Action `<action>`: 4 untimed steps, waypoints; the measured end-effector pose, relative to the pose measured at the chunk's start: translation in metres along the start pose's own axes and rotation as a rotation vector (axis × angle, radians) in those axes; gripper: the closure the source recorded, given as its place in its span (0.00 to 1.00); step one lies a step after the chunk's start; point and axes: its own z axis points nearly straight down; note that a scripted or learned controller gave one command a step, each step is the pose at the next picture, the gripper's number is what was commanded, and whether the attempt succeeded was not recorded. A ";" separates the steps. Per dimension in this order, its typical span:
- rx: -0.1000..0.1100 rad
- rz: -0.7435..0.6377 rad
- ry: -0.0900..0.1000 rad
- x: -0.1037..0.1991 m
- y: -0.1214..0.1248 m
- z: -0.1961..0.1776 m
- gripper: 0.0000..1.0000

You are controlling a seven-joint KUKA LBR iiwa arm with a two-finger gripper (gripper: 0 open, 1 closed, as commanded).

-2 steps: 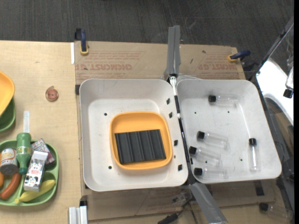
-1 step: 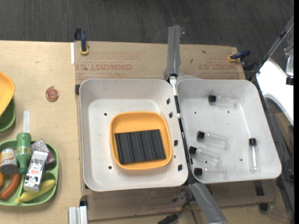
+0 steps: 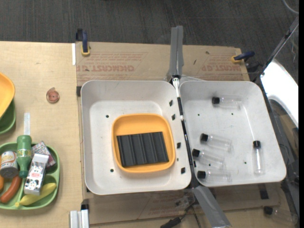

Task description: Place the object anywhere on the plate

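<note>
Sitting nearest on the wooden tabletop (image 3: 38, 70), at lower left, a green tray (image 3: 53, 183) of toy food. Lying past it, side by side, the left bin (image 3: 95, 103) and right bin (image 3: 268, 127). Resting in the left bin, an orange plate (image 3: 142, 119) carrying a dark ribbed insert (image 3: 142, 148). Lying scattered in the right bin, well apart from the plate, five clear vials (image 3: 213, 140) with black caps. Not being possible to tell how the claw is standing. Showing beyond the bins, cardboard (image 3: 114, 66) reading CHEMCAST upside down, then dark carpet (image 3: 142, 8).
</note>
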 end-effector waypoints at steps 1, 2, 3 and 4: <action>0.001 -0.321 0.000 0.004 -0.050 0.001 1.00; -0.002 -0.548 -0.001 -0.088 0.058 0.045 1.00; 0.001 -0.868 -0.001 -0.050 0.070 0.001 1.00; 0.004 -1.067 0.000 -0.016 0.048 0.001 1.00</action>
